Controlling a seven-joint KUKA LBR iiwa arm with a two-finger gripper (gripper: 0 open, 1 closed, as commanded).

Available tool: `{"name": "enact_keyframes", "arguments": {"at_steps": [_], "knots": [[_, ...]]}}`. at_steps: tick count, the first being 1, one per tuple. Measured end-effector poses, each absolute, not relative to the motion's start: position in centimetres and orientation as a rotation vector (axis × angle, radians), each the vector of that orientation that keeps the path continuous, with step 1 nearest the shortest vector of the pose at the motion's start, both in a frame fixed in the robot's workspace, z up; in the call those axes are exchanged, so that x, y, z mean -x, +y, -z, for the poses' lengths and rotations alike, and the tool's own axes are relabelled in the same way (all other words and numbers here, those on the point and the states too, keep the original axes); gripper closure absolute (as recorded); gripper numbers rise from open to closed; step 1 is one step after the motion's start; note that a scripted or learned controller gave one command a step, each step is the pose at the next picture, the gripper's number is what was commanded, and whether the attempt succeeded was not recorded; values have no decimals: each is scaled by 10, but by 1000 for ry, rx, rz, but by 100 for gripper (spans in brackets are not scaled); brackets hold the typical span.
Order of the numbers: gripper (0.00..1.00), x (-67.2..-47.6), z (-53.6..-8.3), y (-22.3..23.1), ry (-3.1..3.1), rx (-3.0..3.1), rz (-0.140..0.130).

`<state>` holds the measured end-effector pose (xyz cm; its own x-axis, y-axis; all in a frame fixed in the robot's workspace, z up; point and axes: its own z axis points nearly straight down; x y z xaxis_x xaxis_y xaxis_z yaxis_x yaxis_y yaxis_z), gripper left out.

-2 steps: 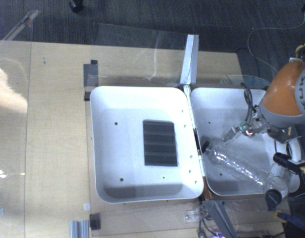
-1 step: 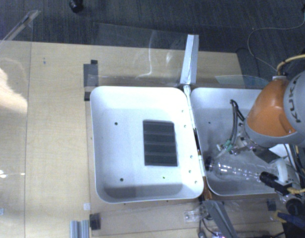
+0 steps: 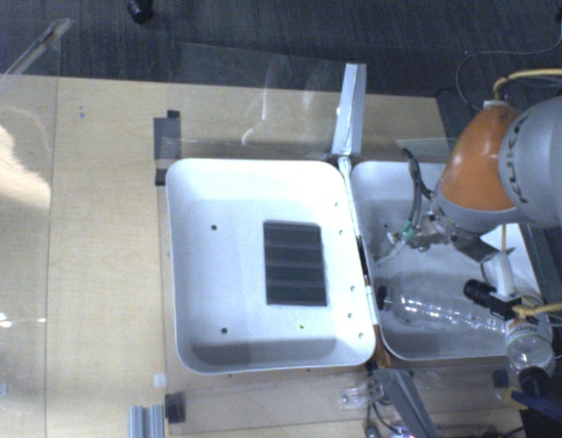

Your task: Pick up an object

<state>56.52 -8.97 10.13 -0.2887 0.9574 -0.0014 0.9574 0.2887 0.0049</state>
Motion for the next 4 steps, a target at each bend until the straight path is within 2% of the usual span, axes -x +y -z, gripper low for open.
{"name": "enact_keyframes", "arguments": {"at_steps": [1,2,3,4], "knots": [[0,-501,-91,-102,2468,-1919,-16],[0,-552,-90,-89,2355,-2061,-15],[0,-650,-91,-133,2255,-2181,-5],[0,-568,-112,-153,2294,-2140,-4]]}}
